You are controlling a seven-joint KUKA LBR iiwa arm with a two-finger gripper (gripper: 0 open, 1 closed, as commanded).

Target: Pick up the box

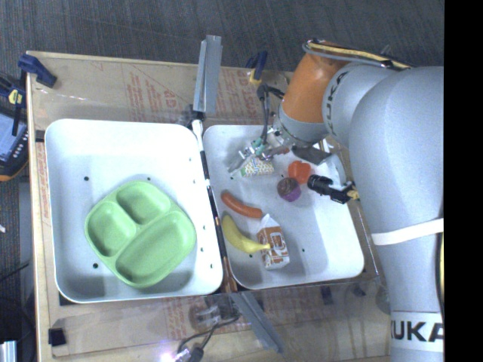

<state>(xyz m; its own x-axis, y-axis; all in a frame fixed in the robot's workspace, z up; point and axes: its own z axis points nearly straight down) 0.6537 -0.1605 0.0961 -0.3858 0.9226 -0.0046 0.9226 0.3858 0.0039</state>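
Observation:
The box [275, 249], small, brown and white with printed sides, lies near the front of the right bin [332, 255], touching the right end of a yellow banana [240, 236]. My gripper [254, 154] hangs over the back of the same bin, well away from the box, just above a white speckled object [257, 168]. The grey arm with its orange band [309, 89] comes in from the right and hides the bin's back right corner.
In the right bin there are also a red-brown sausage [241, 205], a purple piece [289, 189] and a red piece [299, 171]. A green divided plate [140, 234] sits in the left bin [75, 149]. A metal bar [206, 74] stands behind the bins.

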